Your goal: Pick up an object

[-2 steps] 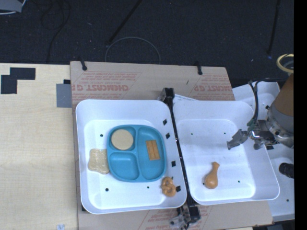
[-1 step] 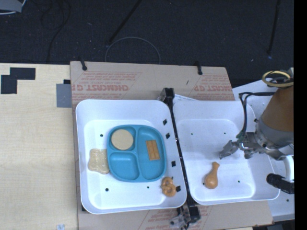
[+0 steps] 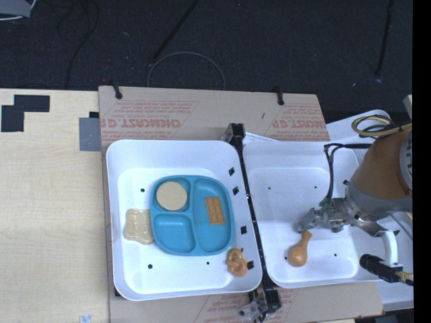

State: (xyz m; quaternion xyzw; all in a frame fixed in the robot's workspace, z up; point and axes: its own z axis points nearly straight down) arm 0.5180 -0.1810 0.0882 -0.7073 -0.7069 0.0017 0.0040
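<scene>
Arm enters from frame right; gripper [image 3: 315, 219] is low in the right bin [image 3: 283, 180], just above the drumstick-shaped toy [image 3: 299, 249], lower centre of that bin. Can't tell whether the fingers are wide or narrow, nor if they touch it. Probably lining up on the thin end.

Left bin [image 3: 128, 160] holds a blue divided tray [image 3: 180, 237] with round and rectangular crackers sorted by compartment. Cardboard [image 3: 202, 116] underneath carries mirrored red print, not readable.

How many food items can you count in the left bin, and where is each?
4: a round cracker and a biscuit bar in the blue tray's compartments, a pale piece left of the tray, a brown lump at its lower right.
</scene>
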